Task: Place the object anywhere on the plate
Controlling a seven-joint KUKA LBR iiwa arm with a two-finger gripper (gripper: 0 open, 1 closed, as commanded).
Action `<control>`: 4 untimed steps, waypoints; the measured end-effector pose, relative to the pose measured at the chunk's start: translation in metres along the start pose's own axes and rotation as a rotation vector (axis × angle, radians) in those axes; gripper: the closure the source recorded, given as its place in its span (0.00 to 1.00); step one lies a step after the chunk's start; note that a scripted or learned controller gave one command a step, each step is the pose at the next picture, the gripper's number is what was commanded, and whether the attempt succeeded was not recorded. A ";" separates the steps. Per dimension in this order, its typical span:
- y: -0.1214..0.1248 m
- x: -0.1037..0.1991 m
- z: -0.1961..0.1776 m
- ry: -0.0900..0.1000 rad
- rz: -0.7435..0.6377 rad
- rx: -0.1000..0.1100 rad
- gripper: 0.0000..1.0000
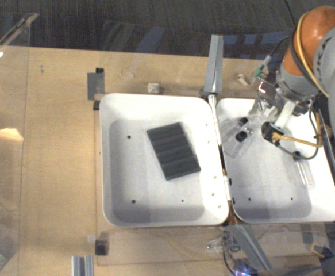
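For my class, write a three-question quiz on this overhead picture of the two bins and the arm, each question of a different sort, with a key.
1. True or false: the dark grey ribbed slab lies in the right bin.
2. Multiple choice: the claw is above A) the left bin; B) the right bin, near the divider between the bins; C) the bare bench.
3. Fill in: the arm has an ___ band above its wrist.

Key
1. False; it lies flat in the left bin, turned at a slant.
2. B
3. orange
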State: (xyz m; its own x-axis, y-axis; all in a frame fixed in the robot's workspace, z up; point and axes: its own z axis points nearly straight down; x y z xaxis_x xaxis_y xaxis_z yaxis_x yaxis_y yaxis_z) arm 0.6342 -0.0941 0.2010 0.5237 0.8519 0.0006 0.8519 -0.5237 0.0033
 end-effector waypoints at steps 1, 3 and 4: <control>0.022 0.021 -0.054 -0.001 0.452 0.002 1.00; 0.022 0.005 -0.139 0.001 0.814 0.002 1.00; 0.028 0.006 -0.153 0.000 0.814 0.004 1.00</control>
State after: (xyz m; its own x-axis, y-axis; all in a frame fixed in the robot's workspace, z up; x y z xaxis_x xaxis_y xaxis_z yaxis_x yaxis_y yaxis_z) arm 0.6606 -0.1034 0.3546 0.9790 0.2038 0.0013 0.2038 -0.9790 -0.0013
